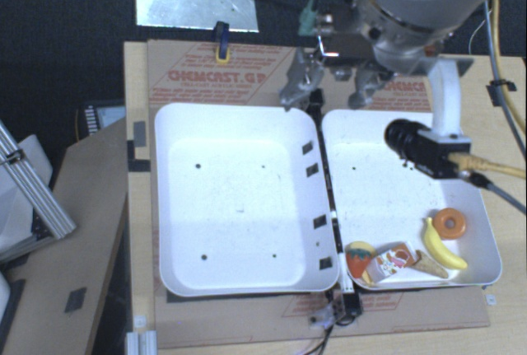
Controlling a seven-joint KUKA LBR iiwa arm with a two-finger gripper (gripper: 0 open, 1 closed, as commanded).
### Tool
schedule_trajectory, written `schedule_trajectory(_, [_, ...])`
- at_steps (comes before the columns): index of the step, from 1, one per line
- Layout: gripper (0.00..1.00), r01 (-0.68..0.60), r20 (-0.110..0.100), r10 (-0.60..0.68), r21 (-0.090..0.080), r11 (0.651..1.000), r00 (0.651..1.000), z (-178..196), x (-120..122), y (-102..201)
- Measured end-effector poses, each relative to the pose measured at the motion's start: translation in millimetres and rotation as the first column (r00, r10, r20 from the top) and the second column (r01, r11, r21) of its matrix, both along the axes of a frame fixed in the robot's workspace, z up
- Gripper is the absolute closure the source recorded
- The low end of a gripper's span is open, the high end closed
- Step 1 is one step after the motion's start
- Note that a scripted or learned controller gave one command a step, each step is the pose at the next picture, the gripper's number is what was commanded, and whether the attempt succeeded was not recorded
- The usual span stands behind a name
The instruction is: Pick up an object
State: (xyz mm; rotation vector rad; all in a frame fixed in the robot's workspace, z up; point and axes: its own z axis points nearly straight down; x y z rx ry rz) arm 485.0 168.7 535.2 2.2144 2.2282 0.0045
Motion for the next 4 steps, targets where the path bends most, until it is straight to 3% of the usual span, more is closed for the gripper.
schedule_trajectory(2, [0.0,-0.002,-0.001,0.002,0.001,1.0,1.0,0,1,68])
schedule_trajectory(3, [1.0,-0.002,0.002,0.002,0.001,1.0,1.0,11,2,66])
schedule_trajectory(4, [1.0,0.007,-0.009,-0.007,-0.006,1.0,1.0,-77,1,59])
